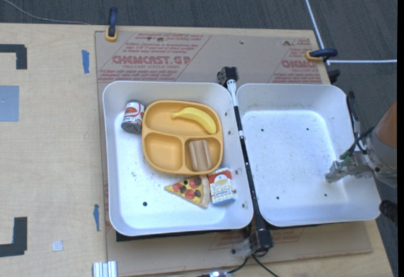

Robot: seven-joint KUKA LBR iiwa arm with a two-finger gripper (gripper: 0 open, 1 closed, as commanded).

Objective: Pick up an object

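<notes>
While the end effector (336, 173) is seen low at the right bin's (284, 206) right edge, its state cannot be told; a banana (196, 118), can (132, 117) and carton (221, 187) are crowded into the left bin (123, 206).

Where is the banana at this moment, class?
The banana lies in the top compartment of the yellow divided plate, in the left bin of the camera view, right of the small can.

The light is bright and even. The two shallow white plastic bins (285, 209) glow very white with a little glare. Shadows are soft and small. The picture looks a bit grainy, and the grey robot arm (386, 143) is blurry.
</notes>
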